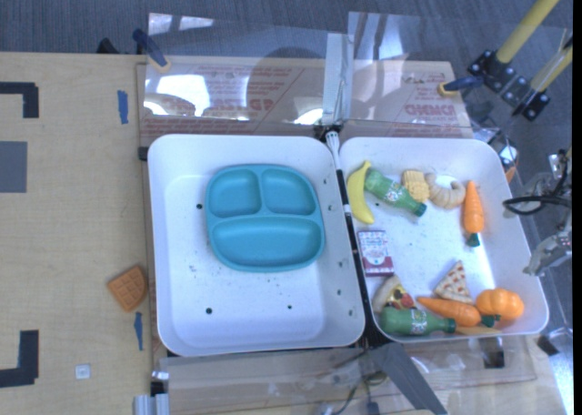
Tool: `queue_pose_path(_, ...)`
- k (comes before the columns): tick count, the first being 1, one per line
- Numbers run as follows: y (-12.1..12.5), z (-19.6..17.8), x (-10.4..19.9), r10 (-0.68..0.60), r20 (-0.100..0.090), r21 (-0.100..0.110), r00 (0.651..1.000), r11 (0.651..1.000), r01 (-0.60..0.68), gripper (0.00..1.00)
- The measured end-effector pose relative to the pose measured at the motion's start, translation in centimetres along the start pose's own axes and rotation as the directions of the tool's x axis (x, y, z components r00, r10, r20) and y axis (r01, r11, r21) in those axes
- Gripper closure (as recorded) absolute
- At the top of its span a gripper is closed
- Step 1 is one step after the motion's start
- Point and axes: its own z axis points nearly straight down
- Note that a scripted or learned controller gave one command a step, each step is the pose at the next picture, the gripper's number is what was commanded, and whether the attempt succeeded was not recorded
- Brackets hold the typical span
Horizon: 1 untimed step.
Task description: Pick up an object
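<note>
The right white bin (518, 222) holds several toy foods. Along its far side lie a yellow banana (359, 197), a green bottle (394, 193), a corn cob (416, 186), a pale croissant (446, 193) and an orange carrot (472, 208). A red and white packet (375, 252) lies near the bin's left wall. At the near side a pizza slice (453, 283), a second slice (391, 293), another green bottle (414, 320), a carrot (447, 310) and an orange pumpkin (501, 304) crowd together.
The left white bin (173, 249) bears a blue divided plate (264, 217). A brown waffle piece (127, 288) lies on the wooden bench left of the bins. Clear plastic panels stand behind both bins. Yellow poles and cables sit at the far right.
</note>
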Motion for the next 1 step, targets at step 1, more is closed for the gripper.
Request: queue_pose_path(1,-1.49,13.83,-2.73,0.182,-0.010,-0.002,0.983,0.983,-0.182,0.00)
